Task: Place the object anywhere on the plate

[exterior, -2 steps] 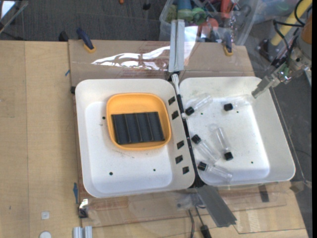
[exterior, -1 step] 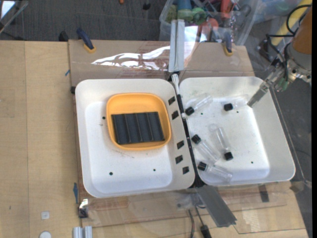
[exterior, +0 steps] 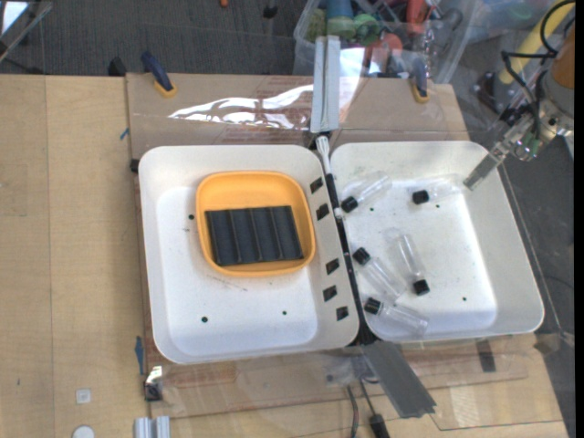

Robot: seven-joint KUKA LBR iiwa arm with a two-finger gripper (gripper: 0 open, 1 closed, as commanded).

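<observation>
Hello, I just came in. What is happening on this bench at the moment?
A robot arm reaches in from the right. Its gripper hangs over the far right corner of the right bin, holding nothing that can be seen. Several clear plastic vials with black caps lie scattered in that bin. In the left bin an orange plate carries a dark ribbed block. No vial is on the plate yet.

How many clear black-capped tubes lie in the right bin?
4: one tube upper left, one near the top, one mid-bin, one at the bottom. They overlap, so more may hide.
</observation>
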